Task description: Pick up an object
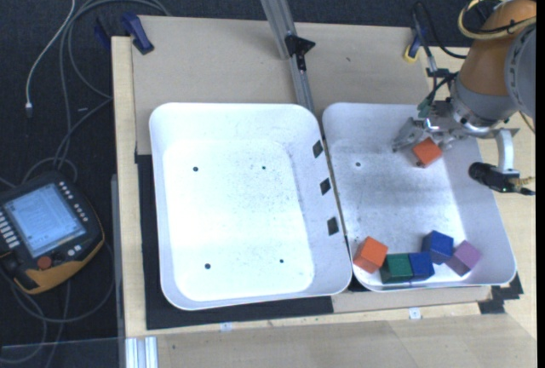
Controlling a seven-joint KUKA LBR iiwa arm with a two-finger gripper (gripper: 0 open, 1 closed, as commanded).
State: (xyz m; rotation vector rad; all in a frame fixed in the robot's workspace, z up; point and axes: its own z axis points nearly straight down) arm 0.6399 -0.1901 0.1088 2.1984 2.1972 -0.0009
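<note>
bins [230,123] white, black-speckled; cubes: orange [427,153]; orange [370,254]; green [397,267]; blue [439,245]; purple [466,256]

- The grey arm [511,72] enters from the right, its orange band above the wrist tilted down and leftward;
- the end effector [423,140] hangs low, fingers spread around an orange block [427,153]

Two bins side by side on a bench [221,60]: left bin [170,136] and right bin [366,123]. A cluster of blocks [417,258] lies along the right bin's near edge; one block [427,153] lies apart toward its far side, beneath the gripper [423,133].
</note>
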